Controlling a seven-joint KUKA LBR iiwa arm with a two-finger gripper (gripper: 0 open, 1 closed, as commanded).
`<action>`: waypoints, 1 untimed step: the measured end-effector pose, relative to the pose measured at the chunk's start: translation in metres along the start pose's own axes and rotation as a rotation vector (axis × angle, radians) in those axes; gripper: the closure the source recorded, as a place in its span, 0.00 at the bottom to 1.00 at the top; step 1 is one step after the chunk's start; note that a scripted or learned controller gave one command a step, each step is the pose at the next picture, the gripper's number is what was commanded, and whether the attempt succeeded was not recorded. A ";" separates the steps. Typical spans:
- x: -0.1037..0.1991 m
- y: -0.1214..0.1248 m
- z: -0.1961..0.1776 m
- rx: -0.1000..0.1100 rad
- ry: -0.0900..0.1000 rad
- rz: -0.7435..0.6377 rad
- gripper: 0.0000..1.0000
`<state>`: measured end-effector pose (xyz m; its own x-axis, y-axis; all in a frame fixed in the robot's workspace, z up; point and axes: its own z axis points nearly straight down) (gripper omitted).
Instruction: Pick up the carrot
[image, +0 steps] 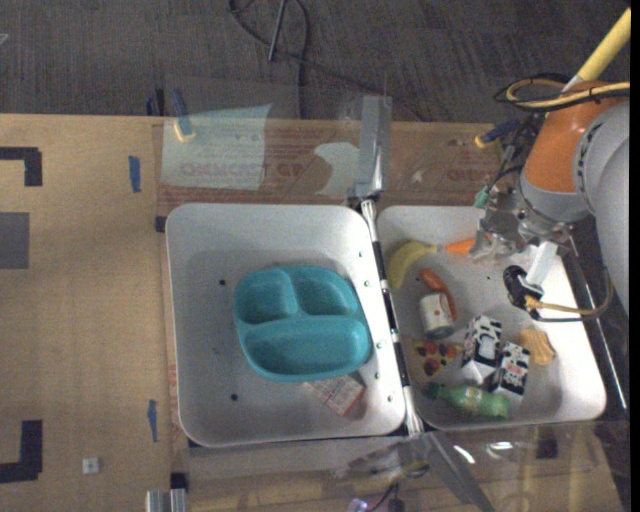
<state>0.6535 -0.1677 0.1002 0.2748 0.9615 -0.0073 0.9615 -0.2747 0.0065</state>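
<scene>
The carrot (460, 246) shows as a short orange piece lying at the back of the right bin (585, 395), near its far wall. My gripper (488, 247) is low over the bin just to the right of it, and its tip touches or covers the carrot's right end. The rest of the carrot is hidden under the gripper. I cannot make out whether the carrot sits between the fingers.
Near the carrot lie a yellow rounded thing (409, 262), a small red-orange piece (432, 280) and a can (437, 313). Further forward are two cow-print cartons (483, 345), a tan biscuit (541, 346) and a green item (470, 400). The left bin (200, 240) holds a teal divided plate (300, 322) and a packet (340, 393).
</scene>
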 end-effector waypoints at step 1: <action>0.001 0.000 0.000 0.000 0.000 -0.001 0.00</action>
<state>0.6537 -0.1672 0.1004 0.2741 0.9617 -0.0073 0.9617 -0.2740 0.0068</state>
